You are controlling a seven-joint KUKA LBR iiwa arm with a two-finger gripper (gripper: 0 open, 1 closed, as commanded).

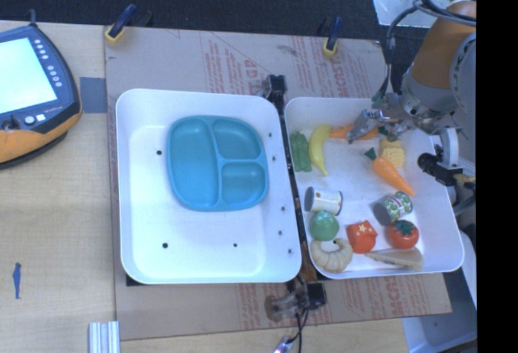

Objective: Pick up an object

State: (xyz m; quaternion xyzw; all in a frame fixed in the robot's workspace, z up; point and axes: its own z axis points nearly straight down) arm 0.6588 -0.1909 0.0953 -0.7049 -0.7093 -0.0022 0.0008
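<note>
My gripper [382, 123] hangs low over the back of the right bin [441, 262], coming in from the right. A small orange carrot piece [358, 131] lies right at its left side, touching or nearly touching it. Just below are a yellow corn cob [392, 153] and a larger carrot [393, 176]. A banana [318, 147] and a green vegetable [300, 150] lie to the left. Nearer the front are a white cup [324, 200], a green ball [324, 226], a red piece [362, 236], a tomato [402, 234], a small can [394, 206] and a bagel [332, 254].
The left bin [137, 206] holds a blue divided plate [218, 163]. A teach pendant [28, 92] lies at the bench's far left. Clamps [120, 23] grip the board's back edge. The arm's body [441, 60] stands over the right bin's back right corner.
</note>
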